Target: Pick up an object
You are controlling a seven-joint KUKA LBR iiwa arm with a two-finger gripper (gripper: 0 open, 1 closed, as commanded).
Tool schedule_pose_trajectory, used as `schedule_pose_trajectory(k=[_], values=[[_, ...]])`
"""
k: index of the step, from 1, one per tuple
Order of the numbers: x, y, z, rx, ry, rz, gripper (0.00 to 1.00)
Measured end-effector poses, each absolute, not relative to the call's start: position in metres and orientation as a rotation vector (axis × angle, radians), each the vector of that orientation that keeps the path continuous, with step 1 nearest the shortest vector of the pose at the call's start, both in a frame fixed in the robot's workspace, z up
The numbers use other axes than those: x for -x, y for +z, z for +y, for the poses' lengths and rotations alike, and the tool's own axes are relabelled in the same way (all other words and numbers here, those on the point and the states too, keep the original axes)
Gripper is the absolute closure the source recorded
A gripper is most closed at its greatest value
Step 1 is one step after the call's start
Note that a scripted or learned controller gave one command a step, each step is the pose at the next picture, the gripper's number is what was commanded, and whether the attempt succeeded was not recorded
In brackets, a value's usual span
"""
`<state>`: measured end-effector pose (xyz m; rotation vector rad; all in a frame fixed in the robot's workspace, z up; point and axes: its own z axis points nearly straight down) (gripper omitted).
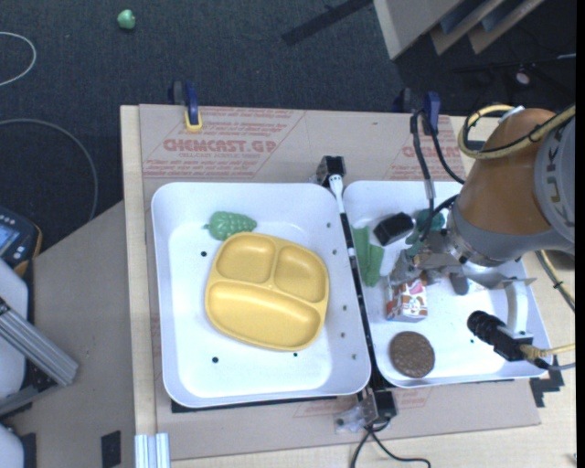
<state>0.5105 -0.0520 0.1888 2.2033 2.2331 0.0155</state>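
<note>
Arm (526, 187): cut off by the right edge; its bulk hides much of the right bin (366, 196).
Gripper (422, 265): fingers too cluttered to make out.
Small carton (409, 299): print too small to read.
Green leafy toy (231, 224): partly tucked behind the yellow tray (267, 290).

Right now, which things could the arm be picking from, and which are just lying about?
Job in hand: gripper; small printed carton; brown disc; green strip; black object.

Lying about: yellow divided tray; green lump; green ball on floor.

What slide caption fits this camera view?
Arm's gripper hovers over clutter in the right bin; a yellow tray lies in the left bin.
</note>
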Motion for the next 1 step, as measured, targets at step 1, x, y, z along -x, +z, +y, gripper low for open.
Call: schedule_pose_trajectory(k=[1], values=[[-0.5091, 0.2400, -0.0003, -2.211, 0.010, 2.228, 1.00]])
